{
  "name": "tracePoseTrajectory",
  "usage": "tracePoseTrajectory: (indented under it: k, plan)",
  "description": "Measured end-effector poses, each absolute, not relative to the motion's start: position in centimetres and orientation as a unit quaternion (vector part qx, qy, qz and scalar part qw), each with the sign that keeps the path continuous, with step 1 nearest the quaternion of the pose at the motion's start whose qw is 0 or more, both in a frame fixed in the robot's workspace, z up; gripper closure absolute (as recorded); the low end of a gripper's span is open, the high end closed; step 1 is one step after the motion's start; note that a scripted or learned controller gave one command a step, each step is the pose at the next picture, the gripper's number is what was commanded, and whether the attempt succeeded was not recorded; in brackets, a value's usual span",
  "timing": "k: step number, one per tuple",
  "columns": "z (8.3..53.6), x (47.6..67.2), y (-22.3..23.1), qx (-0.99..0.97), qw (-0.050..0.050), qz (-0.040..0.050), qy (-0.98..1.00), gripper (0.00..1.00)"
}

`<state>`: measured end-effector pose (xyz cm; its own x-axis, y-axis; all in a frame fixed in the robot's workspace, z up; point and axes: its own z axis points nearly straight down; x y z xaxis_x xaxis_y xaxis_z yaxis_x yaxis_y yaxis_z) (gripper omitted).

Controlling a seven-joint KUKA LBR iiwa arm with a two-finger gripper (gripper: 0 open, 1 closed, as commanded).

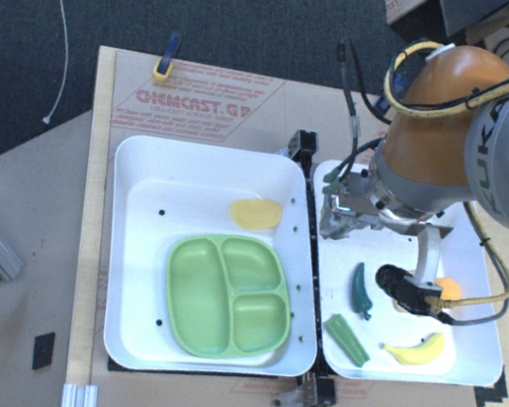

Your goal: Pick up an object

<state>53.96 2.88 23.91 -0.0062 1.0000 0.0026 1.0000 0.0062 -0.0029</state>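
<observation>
Gripper (344,213) low over the upper left corner of the right bin (475,328); opening impossible to judge from above, nothing seen in its grasp. Much of that bin's upper half hidden under the grey and orange arm (445,132); small orange thing (451,289) half covered, shape unclear. Below the gripper and apart from it, a dark teal piece (361,291), long axis near upright in view. Toward the front edge, a green block (346,340) slanting down-right, and a banana (416,349) rising rightward.
</observation>
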Motion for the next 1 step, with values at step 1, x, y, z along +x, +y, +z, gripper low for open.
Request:
tracePoseTrajectory:
  k: [1]
  plan:
    - [24.03,52.63,7.52,-0.705,0.002,0.0005,-0.709,1.0]
